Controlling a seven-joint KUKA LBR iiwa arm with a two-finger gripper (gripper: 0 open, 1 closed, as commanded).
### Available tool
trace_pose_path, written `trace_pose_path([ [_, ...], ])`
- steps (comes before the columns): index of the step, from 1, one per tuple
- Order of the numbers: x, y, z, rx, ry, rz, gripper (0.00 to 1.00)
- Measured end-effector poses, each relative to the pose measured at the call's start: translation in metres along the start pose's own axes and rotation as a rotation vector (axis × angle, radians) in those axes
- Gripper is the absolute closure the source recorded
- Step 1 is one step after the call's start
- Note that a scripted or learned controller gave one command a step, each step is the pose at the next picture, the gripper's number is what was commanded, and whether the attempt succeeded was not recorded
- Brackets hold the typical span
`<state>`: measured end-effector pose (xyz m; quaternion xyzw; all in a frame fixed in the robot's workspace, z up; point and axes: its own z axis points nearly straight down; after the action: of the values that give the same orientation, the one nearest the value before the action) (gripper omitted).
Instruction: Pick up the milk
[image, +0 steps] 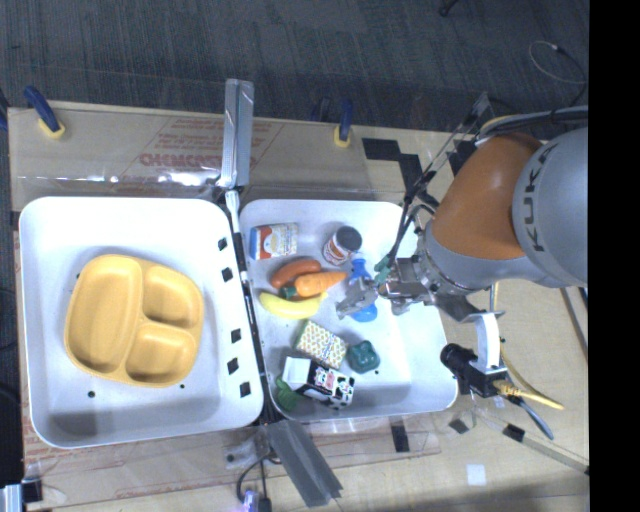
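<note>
Overhead, I see my grey arm (520, 215) with its orange band reaching in from the right, the biggest thing on view, over the right edge of the right bin. Two shallow white bins sit side by side: the left bin (50, 400) carries a yellow divided tray (133, 318); the right bin (425, 390) carries a scatter of small things. My gripper (362, 293) hangs low over the middle of the right bin, above a small blue object (364, 311); I cannot tell from this angle how it is set.

Next to the gripper, on its left, lie a carrot (322, 284) and a red sausage-like piece (294, 270), with a banana (287, 305) just below them. Up near the far wall I see a red-and-white packet (273, 241) and a small dark-lidded can (342, 243). Nearer me there is a checked yellow box (321, 344) and a teal piece (363, 356) beside it. The milk (330, 383), a small black-and-white cow-patterned carton, lies at the near wall of the right bin, well apart from the gripper.
</note>
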<state>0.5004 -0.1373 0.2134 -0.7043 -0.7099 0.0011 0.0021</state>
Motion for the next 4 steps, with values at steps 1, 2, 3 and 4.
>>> trace_pose_path([
  [1,0.02,-0.016,0.123,-0.001,0.0,-0.337,0.0],
  [2,0.02,-0.016,0.113,-0.001,-0.001,-0.342,1.0],
  [3,0.114,-0.023,0.022,-0.003,-0.002,-0.405,1.0],
  [4,0.173,-0.023,0.023,-0.001,-0.002,-0.569,1.0],
])
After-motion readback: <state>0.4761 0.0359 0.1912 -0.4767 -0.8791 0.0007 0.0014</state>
